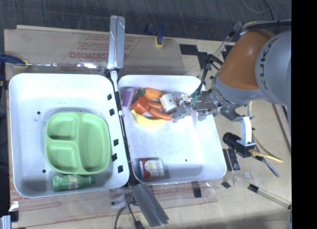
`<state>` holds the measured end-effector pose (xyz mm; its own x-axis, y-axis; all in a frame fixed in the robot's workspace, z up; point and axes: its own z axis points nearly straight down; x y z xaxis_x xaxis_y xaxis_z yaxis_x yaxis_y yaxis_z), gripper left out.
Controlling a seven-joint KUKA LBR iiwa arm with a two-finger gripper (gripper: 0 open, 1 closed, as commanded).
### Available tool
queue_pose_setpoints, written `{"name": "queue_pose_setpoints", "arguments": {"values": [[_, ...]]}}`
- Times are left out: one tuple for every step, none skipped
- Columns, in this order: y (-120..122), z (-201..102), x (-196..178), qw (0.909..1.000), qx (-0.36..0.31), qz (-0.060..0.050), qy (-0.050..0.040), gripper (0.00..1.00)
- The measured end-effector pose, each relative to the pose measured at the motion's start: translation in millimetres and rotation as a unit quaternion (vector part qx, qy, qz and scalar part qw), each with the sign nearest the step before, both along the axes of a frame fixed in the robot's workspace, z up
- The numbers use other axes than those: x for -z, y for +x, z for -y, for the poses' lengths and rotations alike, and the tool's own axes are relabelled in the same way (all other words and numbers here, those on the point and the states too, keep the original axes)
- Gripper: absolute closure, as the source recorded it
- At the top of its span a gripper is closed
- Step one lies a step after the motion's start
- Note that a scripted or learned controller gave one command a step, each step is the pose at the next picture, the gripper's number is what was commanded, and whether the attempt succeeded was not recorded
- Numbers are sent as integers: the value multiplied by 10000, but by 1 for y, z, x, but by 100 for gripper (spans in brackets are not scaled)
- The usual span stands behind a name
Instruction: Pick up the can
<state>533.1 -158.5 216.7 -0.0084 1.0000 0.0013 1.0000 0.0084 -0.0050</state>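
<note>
left bin (29, 94): holding green tray (78, 142) and green bottle (72, 182), off-task.
can (150, 168): lying on its side near front wall of right bin (208, 146), well apart from the toy food pile (151, 107).
approach: needing travel toward front wall, then descent straddling can across its round body.
hand (185, 109): hovering by the pile at bin rear; open or closed, cannot tell.
arm (252, 69): reaching in from right, wrist bent low.
</note>
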Motion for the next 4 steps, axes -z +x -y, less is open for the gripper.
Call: {"name": "queue_pose_setpoints", "arguments": {"values": [[-57, -5, 126, 9999, 145, 9, 1, 0], [-25, 10, 125, 9871, 1598, 14, -9, 0], [-7, -59, 125, 9746, 2239, 10, -7, 0], [-34, -117, 25, 9834, 1814, 4, -4, 0]]}}
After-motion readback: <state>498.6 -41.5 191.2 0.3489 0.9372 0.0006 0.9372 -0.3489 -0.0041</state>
